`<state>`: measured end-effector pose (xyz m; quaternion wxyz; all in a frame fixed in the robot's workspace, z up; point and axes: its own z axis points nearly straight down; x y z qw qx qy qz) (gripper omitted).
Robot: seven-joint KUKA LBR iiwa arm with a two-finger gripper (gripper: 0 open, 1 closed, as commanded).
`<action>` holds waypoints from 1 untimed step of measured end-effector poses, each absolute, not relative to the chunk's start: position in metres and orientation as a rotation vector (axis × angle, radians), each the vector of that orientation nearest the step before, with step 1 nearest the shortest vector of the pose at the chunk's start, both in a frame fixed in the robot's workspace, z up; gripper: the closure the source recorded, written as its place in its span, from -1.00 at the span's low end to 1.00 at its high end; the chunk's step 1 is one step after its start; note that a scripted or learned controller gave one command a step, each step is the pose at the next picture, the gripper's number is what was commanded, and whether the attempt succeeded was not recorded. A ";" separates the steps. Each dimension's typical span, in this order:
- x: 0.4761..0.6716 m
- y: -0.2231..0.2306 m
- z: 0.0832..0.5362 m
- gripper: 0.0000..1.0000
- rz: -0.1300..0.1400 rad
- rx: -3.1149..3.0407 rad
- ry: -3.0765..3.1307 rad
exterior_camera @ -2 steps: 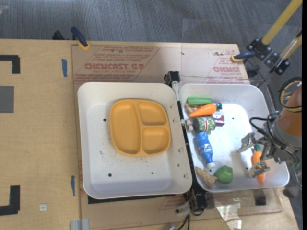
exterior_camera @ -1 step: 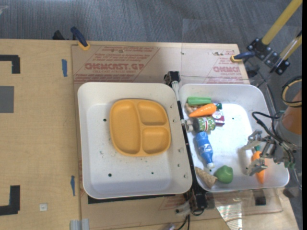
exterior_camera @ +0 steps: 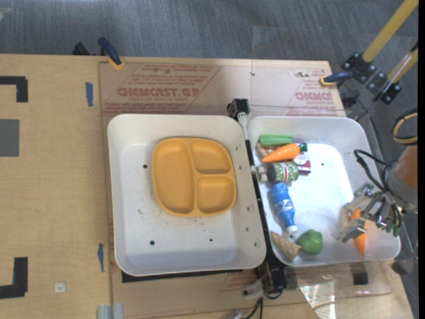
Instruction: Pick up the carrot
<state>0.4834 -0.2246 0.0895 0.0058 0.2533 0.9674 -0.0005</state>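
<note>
The carrot (exterior_camera: 280,153), orange and tapering, lies near the far left of the right bin (exterior_camera: 332,158). It sits just below a green vegetable (exterior_camera: 275,139) and above a small green-labelled bottle (exterior_camera: 285,173). My gripper (exterior_camera: 362,223) is low over the near right corner of that bin, well away from the carrot, to its right and nearer the front. Small orange bits (exterior_camera: 360,242) show at the gripper; I cannot tell what they are.
A blue bottle (exterior_camera: 283,205), a green pepper (exterior_camera: 309,241) and a brownish item (exterior_camera: 285,246) lie along the right bin's left side. The left bin (exterior_camera: 126,198) holds a yellow divided plate (exterior_camera: 194,176). Black cables (exterior_camera: 372,168) trail along the right bin's right rim.
</note>
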 end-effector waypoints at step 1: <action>0.485 -0.219 0.089 -1.00 0.011 1.127 2.922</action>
